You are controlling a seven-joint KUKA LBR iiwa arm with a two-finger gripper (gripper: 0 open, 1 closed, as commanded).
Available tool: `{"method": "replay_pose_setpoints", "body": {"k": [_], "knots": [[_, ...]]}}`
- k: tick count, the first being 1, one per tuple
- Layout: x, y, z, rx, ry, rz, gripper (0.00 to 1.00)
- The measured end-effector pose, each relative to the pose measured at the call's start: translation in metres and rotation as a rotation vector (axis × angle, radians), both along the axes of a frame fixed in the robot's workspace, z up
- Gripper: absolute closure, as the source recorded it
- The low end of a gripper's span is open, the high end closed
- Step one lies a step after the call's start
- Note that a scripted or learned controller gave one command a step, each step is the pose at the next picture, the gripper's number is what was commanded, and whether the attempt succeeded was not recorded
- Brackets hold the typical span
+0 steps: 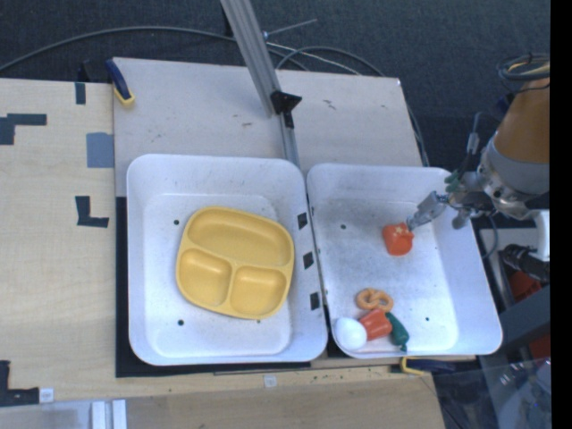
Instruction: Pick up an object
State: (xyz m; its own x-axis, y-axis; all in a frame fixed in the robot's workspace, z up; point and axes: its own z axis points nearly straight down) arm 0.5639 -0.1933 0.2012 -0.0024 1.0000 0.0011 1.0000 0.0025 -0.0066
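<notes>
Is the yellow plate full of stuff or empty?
Empty. The yellow plate lies in the left bin, and all three of its sections show bare yellow.

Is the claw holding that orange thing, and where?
Cannot tell. The claw sits just above the orange thing's top edge, too small to show any hold.

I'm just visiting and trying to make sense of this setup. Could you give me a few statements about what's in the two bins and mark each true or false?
1. The yellow plate lies in the left bin. True.
2. The plate has three compartments. True.
3. The orange object sits on the plate. False: it lies in the right bin, just below the pincer.
4. The pretzel lies in the left bin. False: it is in the right bin, above the white egg.
5. The arm enters from the left. False: from the right.
</notes>
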Motion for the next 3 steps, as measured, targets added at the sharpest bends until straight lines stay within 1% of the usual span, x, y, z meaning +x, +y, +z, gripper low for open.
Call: {"method": "replay_pose_setpoints", "body": {"k": [1,2,3], "knots": [[-0.004,-0.007,-0.047,-0.001,0.0,-0.001,0.0],[-0.004,-0.005,-0.091,-0.001,0.0,-0.001,0.0],[-0.003,-0.005,-0.078,-0.001,-0.004,0.001,1.0]]}}
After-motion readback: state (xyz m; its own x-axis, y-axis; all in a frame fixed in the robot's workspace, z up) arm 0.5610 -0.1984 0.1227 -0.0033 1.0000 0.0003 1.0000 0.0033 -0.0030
